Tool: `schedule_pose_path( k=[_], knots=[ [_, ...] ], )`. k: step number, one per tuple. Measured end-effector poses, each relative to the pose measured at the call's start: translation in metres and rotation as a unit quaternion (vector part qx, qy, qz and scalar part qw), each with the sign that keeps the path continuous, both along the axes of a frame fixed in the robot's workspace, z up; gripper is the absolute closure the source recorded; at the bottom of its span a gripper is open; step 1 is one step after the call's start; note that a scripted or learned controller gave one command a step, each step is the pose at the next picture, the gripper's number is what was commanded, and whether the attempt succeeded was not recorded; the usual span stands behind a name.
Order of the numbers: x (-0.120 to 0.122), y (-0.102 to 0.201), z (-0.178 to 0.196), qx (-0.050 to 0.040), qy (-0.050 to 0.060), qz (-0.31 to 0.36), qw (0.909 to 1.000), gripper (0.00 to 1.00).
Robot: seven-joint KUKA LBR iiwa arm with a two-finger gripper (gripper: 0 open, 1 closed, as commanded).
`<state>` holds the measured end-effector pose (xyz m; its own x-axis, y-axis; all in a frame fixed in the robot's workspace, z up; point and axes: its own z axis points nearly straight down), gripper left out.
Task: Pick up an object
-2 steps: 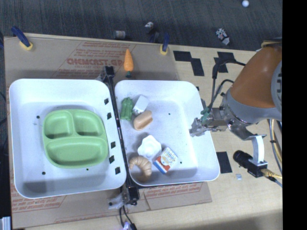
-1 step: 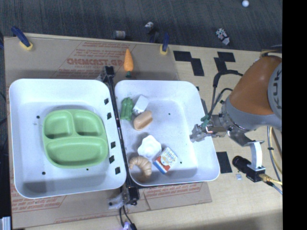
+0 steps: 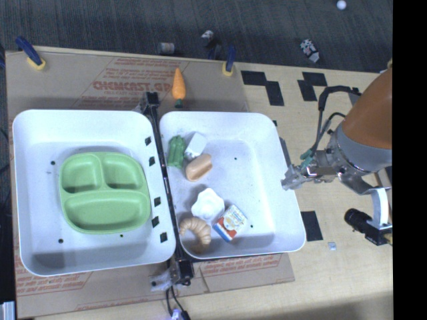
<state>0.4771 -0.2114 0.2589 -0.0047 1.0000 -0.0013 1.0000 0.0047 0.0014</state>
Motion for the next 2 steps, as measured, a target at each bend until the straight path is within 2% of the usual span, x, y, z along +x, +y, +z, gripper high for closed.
schedule_pose_path(
  k=[1,2],
  knots=[
    [0.000,0.038,-0.043,0.0008,0.002,0.001,1.0000,1.00],
    [0.000,0.000,0.015,-0.0006,-0.001,0.000,1.0000,1.00]
  ],
)
